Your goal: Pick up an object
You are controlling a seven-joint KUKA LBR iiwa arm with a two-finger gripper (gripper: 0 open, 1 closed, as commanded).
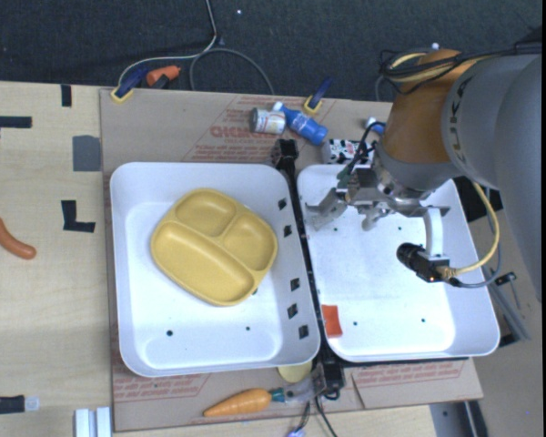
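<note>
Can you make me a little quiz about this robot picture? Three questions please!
1. True or false: the yellow divided plate lies in the left bin.
2. Which thing lies outside both bins, near the bottom of the view? A) a carrot B) a spoon C) a ball
3. Fill in: the small orange block lies in the ____ bin, near the divider.

Key:
1. True. The plate rests inside the left bin.
2. A. The toy carrot lies on the board below the bins.
3. Right. The block sits in the right bin, where the gripper also hangs, near the bin's upper left part.
</note>
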